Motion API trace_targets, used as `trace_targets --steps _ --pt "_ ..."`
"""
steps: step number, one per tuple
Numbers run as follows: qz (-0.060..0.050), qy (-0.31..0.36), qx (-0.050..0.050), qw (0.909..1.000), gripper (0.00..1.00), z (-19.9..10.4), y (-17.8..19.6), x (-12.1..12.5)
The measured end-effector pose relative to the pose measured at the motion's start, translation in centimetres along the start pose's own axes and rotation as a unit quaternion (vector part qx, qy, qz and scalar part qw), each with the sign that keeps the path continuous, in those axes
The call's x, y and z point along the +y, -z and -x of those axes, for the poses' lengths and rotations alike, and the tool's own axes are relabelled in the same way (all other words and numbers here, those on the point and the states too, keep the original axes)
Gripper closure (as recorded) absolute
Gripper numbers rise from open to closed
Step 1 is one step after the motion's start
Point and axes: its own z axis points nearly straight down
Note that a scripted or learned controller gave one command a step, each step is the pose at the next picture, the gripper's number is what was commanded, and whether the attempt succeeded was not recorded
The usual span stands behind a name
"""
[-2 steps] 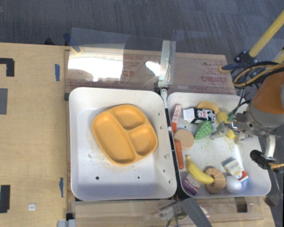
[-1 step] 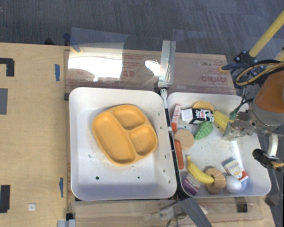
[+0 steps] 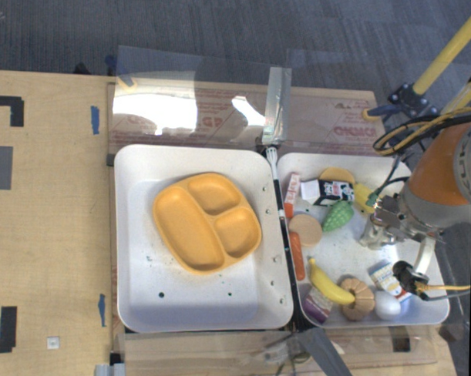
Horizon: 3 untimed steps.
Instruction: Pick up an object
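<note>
The right bin (image 3: 436, 306) holds many small items. A yellow banana (image 3: 329, 284) lies near its front, beside a round wooden piece (image 3: 358, 297) and a white ball (image 3: 387, 305). A green knobbly object (image 3: 339, 215), a tan disc (image 3: 305, 230) and an orange stick (image 3: 295, 256) lie toward the left wall. My gripper (image 3: 375, 233) hangs low over the right half of this bin, right of the green object and above a small blue-and-white packet (image 3: 382, 275). The wrist hides what is beneath it.
In the left bin (image 3: 140, 280) lies an orange divided plate (image 3: 207, 221). A red-and-white box (image 3: 291, 191) and a black-and-yellow packet (image 3: 334, 187) sit at the right bin's back. Yellow and black cables (image 3: 423, 128) trail behind the arm.
</note>
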Motion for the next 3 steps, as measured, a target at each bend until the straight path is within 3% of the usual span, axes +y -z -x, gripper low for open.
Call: trace_targets --steps 1,2,3 --pt "0.000 0.000 0.000 1.0000 0.00 0.0 -0.1 0.0" --pt "-0.005 -0.011 0.000 0.9999 0.00 -5.8 0.0 3.3" --pt "-0.001 -0.075 -0.001 0.9972 0.00 -8.6 -0.1 1.7"
